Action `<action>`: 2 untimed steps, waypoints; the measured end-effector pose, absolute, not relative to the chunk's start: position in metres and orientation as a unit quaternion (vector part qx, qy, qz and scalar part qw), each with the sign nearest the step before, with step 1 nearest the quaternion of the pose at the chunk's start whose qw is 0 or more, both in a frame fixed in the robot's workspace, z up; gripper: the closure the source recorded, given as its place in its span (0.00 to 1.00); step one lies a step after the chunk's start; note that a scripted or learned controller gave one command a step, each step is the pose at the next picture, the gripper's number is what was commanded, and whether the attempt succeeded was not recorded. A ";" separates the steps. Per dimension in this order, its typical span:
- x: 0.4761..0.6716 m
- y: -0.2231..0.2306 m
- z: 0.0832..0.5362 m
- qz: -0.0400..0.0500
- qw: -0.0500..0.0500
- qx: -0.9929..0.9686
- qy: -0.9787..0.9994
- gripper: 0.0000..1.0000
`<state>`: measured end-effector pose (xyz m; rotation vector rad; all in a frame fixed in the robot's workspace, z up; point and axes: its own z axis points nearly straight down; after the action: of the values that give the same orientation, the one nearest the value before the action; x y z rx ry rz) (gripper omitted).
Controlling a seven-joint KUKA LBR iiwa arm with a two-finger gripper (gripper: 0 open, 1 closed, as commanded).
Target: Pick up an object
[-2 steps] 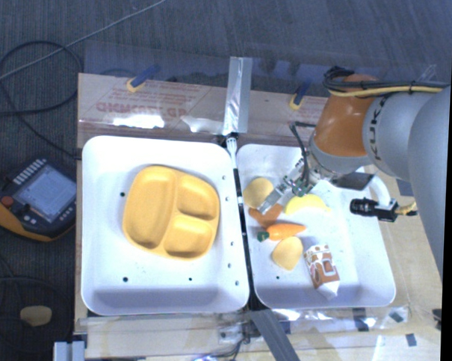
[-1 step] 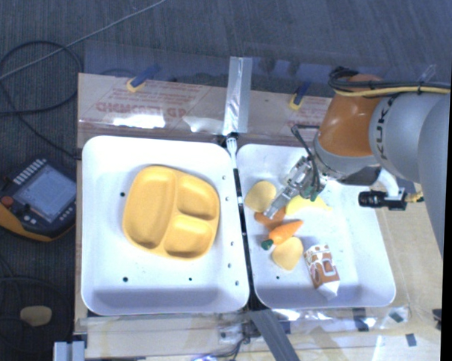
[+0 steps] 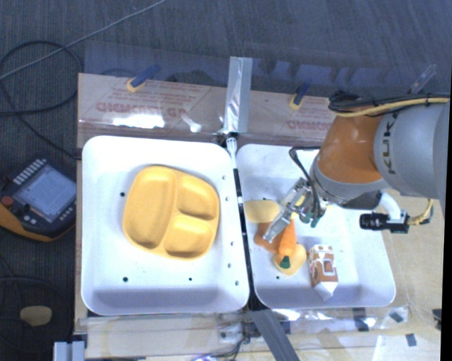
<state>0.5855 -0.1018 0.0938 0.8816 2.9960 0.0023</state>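
Camera view has the claw low in the right bin, its finger spread impossible to tell, right beside the toy carrot. That carrot looks light, rigid, slick plastic; the thick orange middle seems the safest place to pinch.

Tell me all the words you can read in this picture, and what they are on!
"KU", running up the grey robot arm, the start of a brand name; the rest is cut off.
Red mirrored lettering on the clear plastic sheet behind the bins: too blurred to read.
Small red-and-white carton: print too small to read.
Handheld control pendant screen: unreadable.
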 end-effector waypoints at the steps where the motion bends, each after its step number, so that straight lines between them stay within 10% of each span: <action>1: 0.586 -0.101 0.103 0.003 0.008 0.283 0.959 1.00; 2: 0.574 -0.081 0.184 -0.001 0.000 0.479 0.878 1.00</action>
<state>0.5742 -0.0811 0.1836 1.5056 2.7563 -0.0020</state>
